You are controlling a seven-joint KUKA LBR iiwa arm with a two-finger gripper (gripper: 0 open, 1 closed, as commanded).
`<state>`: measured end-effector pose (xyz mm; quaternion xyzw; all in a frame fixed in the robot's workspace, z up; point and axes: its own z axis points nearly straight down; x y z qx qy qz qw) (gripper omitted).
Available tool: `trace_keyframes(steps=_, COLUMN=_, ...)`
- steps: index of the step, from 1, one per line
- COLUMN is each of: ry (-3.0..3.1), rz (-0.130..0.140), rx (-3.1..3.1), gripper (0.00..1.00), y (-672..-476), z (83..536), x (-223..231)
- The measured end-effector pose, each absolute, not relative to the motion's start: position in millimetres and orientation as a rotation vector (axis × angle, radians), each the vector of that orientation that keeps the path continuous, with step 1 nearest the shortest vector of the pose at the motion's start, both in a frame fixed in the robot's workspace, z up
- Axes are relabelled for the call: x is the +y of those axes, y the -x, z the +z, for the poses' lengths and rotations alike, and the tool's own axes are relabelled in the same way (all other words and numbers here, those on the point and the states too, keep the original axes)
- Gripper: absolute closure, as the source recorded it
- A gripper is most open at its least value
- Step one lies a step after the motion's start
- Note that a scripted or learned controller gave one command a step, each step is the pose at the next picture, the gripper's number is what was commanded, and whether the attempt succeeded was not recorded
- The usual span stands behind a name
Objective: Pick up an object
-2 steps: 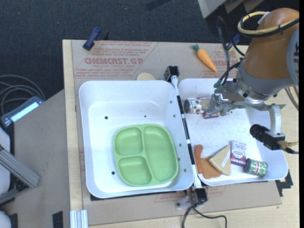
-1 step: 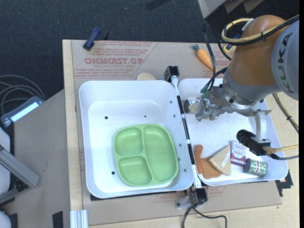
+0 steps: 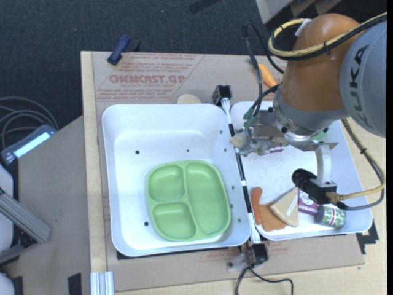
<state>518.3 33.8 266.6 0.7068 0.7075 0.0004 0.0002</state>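
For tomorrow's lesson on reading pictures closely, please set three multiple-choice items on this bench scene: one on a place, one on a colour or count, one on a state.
1. Where does the green divided tray lie?
A. In the left bin
B. In the right bin
C. On the floor

2. How many compartments does the tray have?
A. Two
B. Three
C. Five

3. How does the small bottle in the right bin rest?
A. Standing upright
B. Lying on its side
C. Hanging from the arm

Answers:
1. A, the tray sits on the white floor of the left bin, toward its near edge.
2. B, two ridges split it into two sections at the far end and a wide one below.
3. B, its length runs flat along the bin floor beside the tan wedge.
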Motion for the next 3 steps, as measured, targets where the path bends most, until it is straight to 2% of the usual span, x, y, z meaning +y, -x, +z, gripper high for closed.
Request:
trace_keyframes(steps=1, ry=-2.223, rz=-0.003, rx=2.223, gripper=1.00, y=-532.0, z=226, x=57)
trace_keyframes(steps=2, ry=-2.221, rz=0.000, rx=2.219, gripper=1.00, y=-546.7, z=225, x=2)
trace_keyframes(steps=3, ry=-2.222, rz=-0.002, rx=2.224, gripper=1.00, y=-522.7, z=243, x=34)
